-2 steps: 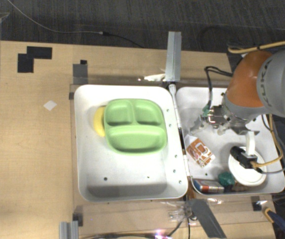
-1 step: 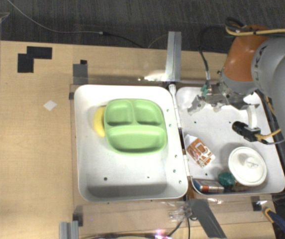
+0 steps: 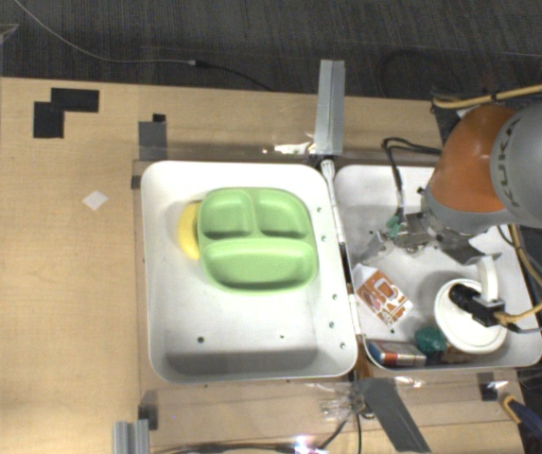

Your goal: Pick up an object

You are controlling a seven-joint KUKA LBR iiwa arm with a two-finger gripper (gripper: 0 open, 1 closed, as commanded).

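In the right bin (image 3: 365,189), toward its far side, the end effector (image 3: 405,227) is seen; whether it is released or clenched cannot be told. An orange-and-white packet (image 3: 384,296) lies just near of it (apart, not between its tips). A teal object (image 3: 430,340) and a slim marker (image 3: 395,356) lie by the near wall. A green divided plate (image 3: 254,237) is set in the left bin (image 3: 233,343), partly over a yellow object (image 3: 188,232).
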